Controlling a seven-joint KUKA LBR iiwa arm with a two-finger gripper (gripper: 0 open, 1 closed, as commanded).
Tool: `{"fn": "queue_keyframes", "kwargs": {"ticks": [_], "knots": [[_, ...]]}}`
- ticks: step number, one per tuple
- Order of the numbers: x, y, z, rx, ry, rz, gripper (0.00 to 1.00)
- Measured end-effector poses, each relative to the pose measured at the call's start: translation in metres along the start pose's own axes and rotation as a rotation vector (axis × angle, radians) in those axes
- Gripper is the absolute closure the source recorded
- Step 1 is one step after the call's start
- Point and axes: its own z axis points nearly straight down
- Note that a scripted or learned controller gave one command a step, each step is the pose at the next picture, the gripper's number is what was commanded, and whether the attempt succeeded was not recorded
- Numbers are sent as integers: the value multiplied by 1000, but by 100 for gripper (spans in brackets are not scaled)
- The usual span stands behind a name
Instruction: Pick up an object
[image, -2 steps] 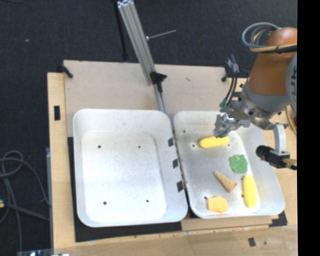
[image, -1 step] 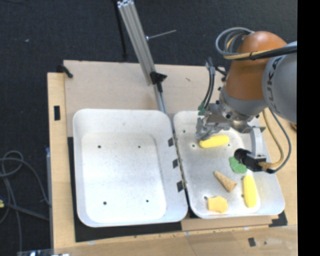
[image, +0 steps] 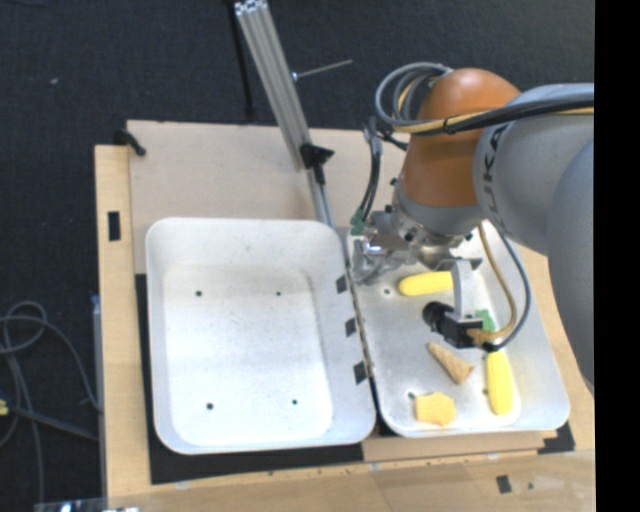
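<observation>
Arm: grey KUKA arm (image: 540, 150) reaches in from the right, orange band (image: 455, 140) above the wrist, hanging over the upper part of the right bin.
Pincer: the pincer (image: 372, 255) sits low at the upper-left corner of the right bin, close to the divide between the two bins; metal parts and cabling crowd it, so I cannot tell whether it is spread or pressed together, and nothing can be seen gripped in it.
Right bin: white right bin (image: 535, 400) holds all the loose objects.
Yellow piece, upper: a yellow elongated piece (image: 425, 285) lies just right of the pincer, roughly level across the bin.
Yellow piece, lower: a second yellow elongated piece (image: 499, 382) lies upright near the right wall.
Cone: a tan cone (image: 452, 362) lies mid-bin, tilted, between the two yellow pieces.
Block: a yellow block (image: 435, 409) rests near the front rim.
Left bin: white left bin (image: 160, 250), touching the right one along its edge.
Bench: tan bench (image: 200, 170) under both bins.
</observation>
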Motion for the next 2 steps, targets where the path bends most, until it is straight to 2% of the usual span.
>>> {"fn": "queue_keyframes", "kwargs": {"ticks": [1,2], "knots": [[54,0,10,1,0,-1,100],[51,0,10,0,0,4,0]]}}
